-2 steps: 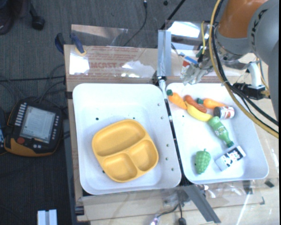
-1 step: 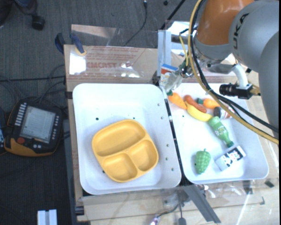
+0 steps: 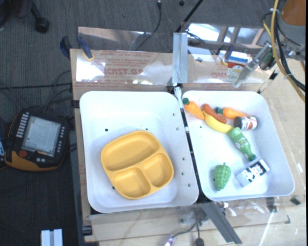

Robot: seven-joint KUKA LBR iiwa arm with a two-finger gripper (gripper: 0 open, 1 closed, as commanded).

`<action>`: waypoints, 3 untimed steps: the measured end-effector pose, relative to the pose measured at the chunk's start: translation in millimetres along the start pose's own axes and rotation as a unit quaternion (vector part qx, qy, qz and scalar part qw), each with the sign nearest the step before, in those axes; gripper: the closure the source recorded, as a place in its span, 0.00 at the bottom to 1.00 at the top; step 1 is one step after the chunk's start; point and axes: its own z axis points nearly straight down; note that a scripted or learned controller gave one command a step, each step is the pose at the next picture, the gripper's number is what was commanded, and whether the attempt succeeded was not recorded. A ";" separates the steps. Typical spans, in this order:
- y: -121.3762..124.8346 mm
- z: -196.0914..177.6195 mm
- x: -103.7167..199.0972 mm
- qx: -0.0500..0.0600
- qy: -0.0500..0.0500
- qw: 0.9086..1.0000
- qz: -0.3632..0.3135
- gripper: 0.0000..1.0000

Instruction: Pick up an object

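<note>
The right bin (image 3: 277, 152) holds several small items. At its back lie an orange carrot (image 3: 194, 109), a yellow banana (image 3: 218, 123), a red and orange piece (image 3: 215, 111) and a small can (image 3: 246, 123). A green bottle (image 3: 242, 141) lies in the middle. Toward the front are a green bumpy fruit (image 3: 222, 176) and a white and blue box (image 3: 252, 171). My gripper (image 3: 246, 72) hangs beyond the bin's back right rim, apart from all the items, pointing down and left. The arm's orange band (image 3: 297, 4) is at the top right.
The left bin (image 3: 92, 117) holds a yellow divided plate (image 3: 137, 164). A metal divider post (image 3: 179, 60) rises behind the seam between the bins. Clear plastic sheeting (image 3: 123, 65) lines the back. Yellow cables (image 3: 277, 40) hang near the arm.
</note>
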 end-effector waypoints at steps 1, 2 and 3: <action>-44.1 -44.9 43.6 -0.001 0.001 0.985 -0.172 1.00; -65.6 51.7 97.7 -0.001 0.002 0.966 -0.258 1.00; -25.7 57.5 90.2 0.000 0.002 1.000 -0.016 1.00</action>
